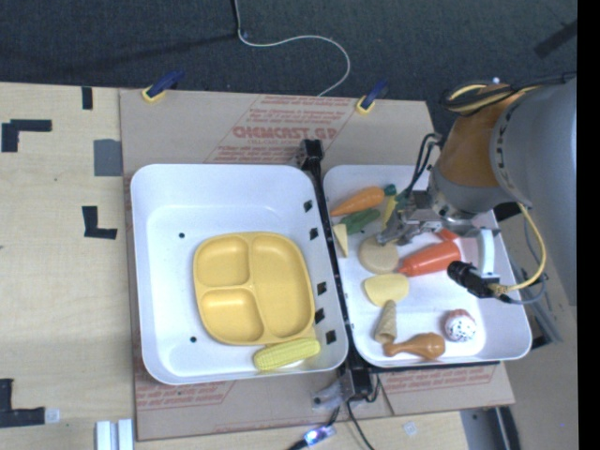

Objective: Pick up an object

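Camera view: my tool point(401, 230) sits low in the right bin point(511, 345), right of centre frame, above a beige round piece point(380, 256); I cannot tell its state. Beside it: carrot point(361, 201), red piece point(429, 259). Left bin point(155, 279): yellow divided plate point(251, 285), corn cob point(285, 352).

bench point(56, 279) | cardboard sheet point(272, 129) on it | two white bins, left bin point(155, 251), right bin point(506, 340), side by side on the cardboard
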`<action>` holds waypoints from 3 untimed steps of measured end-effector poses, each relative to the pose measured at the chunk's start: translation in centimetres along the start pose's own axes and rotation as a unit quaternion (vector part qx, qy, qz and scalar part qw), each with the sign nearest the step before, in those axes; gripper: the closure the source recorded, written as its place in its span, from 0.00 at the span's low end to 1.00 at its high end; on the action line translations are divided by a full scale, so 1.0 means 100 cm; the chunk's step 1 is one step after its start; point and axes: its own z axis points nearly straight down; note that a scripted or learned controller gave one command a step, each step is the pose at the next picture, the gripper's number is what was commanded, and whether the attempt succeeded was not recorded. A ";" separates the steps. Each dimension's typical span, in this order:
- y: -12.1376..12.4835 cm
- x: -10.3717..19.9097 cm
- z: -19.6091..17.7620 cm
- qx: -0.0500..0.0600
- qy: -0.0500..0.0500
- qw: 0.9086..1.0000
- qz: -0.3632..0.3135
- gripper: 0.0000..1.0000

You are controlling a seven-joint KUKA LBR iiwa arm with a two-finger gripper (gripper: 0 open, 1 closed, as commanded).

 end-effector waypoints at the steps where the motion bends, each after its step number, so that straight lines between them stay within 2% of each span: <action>1: -0.001 0.002 -0.042 0.003 -0.001 1.000 0.000 1.00; 3: 0.001 0.010 -0.128 0.002 -0.001 1.000 0.000 1.00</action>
